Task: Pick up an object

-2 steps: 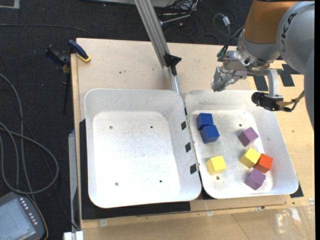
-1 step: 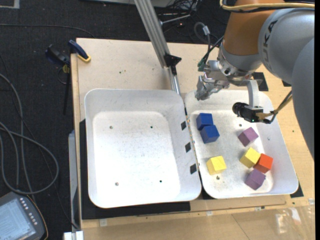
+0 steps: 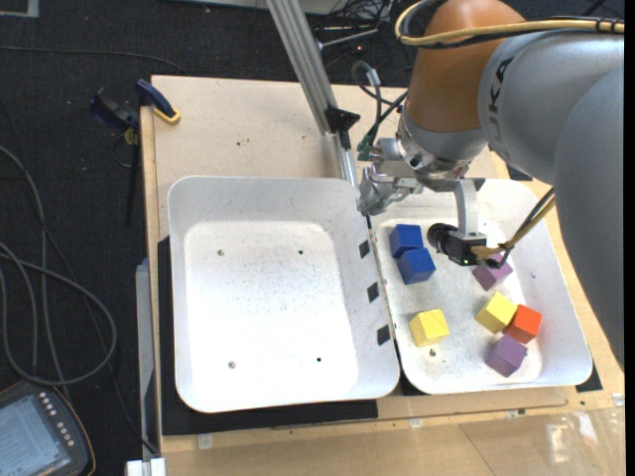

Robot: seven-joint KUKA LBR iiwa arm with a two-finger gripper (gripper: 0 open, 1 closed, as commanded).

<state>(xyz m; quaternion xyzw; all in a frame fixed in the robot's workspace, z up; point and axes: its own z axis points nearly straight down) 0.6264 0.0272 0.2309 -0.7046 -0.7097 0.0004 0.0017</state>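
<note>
We can't tell how the gripper (image 3: pixel 378 194) is set, hovering at the right bin's (image 3: pixel 556 370) far-left corner. Blue blocks (image 3: pixel 410 252) sit just beside it, so we could clip the bin wall or nudge them aside.

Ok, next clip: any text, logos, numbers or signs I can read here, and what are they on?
"KU": partial grey lettering on the arm, next to the orange band; the rest is cut off by the arm's curve.
Pendant screen, bottom left corner: too small and blurred to read.
Blocks and bins: no markings visible.
</note>
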